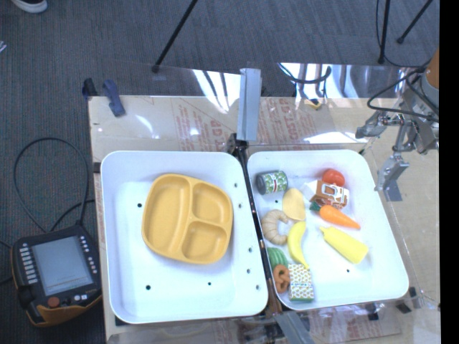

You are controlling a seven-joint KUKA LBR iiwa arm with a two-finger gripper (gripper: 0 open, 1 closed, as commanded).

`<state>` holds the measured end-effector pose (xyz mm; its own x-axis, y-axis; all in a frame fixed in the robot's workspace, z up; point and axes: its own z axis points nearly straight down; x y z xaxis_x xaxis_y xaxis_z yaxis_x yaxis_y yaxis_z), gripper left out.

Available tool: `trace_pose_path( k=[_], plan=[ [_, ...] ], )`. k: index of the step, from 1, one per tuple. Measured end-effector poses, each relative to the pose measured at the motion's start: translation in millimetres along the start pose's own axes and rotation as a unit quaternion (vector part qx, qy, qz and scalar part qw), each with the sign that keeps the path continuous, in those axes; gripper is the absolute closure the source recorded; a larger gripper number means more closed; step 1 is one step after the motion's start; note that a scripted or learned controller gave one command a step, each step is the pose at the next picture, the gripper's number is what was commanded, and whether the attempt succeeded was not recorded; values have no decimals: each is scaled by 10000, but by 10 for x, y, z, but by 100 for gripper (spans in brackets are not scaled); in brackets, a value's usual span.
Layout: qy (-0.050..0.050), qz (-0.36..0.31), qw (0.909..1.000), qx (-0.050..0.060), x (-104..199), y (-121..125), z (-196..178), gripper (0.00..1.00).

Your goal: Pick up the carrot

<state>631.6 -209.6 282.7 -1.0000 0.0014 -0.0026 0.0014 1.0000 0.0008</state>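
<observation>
Right bin (387, 267) holds carrot (339, 217); gripper (393, 174) outside rim.

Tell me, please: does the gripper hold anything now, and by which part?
Nothing is held. The gripper hangs over the right bin's right rim, apart from the carrot, which lies in that bin.

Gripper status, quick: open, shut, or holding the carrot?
Two-finger gripper: cannot be told; it hangs over the right white bin's right rim, apart from the small orange carrot, which lies in that bin.
</observation>
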Motion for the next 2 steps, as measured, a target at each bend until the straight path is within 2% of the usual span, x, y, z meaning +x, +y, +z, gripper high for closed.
trace_pose_path(
  k=[1,2],
  plan=[
    [50,-57,10000,-15,369,563,1831,0],
    [2,-88,10000,-7,330,582,1689,100]
  ],
)
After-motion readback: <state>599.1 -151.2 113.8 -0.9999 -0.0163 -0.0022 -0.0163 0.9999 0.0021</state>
